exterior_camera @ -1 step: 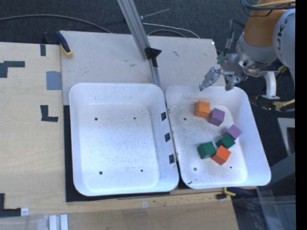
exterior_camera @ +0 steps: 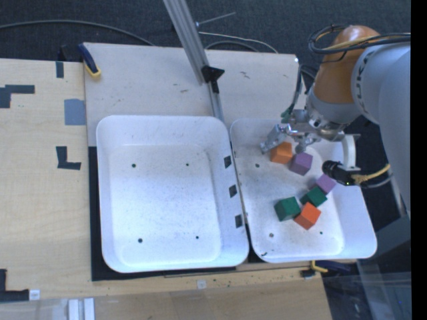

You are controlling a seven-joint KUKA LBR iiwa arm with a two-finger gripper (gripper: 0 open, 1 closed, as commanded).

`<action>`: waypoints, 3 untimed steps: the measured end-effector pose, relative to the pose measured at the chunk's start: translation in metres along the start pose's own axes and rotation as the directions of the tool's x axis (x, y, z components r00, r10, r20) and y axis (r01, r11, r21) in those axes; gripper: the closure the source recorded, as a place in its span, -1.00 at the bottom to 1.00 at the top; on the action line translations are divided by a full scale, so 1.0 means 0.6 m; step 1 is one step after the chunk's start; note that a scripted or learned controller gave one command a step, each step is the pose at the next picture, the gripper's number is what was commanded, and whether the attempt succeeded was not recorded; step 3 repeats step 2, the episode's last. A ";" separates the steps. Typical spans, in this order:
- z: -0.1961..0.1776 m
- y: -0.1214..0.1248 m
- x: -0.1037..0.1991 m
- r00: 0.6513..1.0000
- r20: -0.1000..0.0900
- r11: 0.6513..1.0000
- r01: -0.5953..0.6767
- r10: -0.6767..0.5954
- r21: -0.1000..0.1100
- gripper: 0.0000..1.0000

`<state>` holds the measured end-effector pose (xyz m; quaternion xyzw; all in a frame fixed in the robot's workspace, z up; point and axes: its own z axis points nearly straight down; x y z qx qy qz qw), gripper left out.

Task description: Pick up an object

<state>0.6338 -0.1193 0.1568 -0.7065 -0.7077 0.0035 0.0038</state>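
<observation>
The bench [exterior_camera: 153,85] carries two white bins side by side: the left bin [exterior_camera: 107,145] and the right bin [exterior_camera: 353,239]. The grey arm [exterior_camera: 380,79] reaches in over the right bin's far end, its jaws [exterior_camera: 288,137] low above an orange block [exterior_camera: 282,153]; whether they are wide or narrow cannot be told. Just beside it lies a purple block [exterior_camera: 301,163]. Nearer the front sit a lilac block [exterior_camera: 325,184], a dark green block [exterior_camera: 313,197], a green block [exterior_camera: 287,209] and a red-orange block [exterior_camera: 307,215], clustered together.
</observation>
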 end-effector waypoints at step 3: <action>0.092 0.045 -0.038 1.000 0.003 1.000 0.001 -0.001 -0.008 1.00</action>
